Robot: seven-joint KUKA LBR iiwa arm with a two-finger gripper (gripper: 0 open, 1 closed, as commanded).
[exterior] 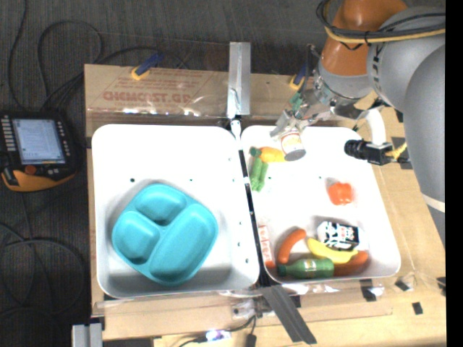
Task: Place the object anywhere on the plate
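1. The grey arm with its orange band reaches in from the right, and its claw (294, 137) hangs over the far left part of the right bin (376, 194).
2. Between the claw's fingers sits a small white cylindrical cup (293, 144), pinched and tilted, just above the bin floor.
3. Just left of the cup lies a yellow piece (270, 154), touching a green vegetable (257, 170) that runs along the bin's left wall.
4. A small orange-red pepper (341, 192) rests alone near the middle of the right bin, well apart from the cup.
5. At the near end of the right bin a cluster lies together: a red sausage-shaped piece (289, 243), a yellow banana (329, 250), a green bottle (307, 267), and a black-and-white packet (338, 233).
6. The left bin (108, 150) holds a turquoise divided plate (165, 231) with three compartments, lying toward the near side.
7. The plate is well apart from the cup, with the wall between the two bins separating them.
8. Left of the counter (116, 85), a tablet-like pendant (34, 147) with a lit screen lies on the dark floor.
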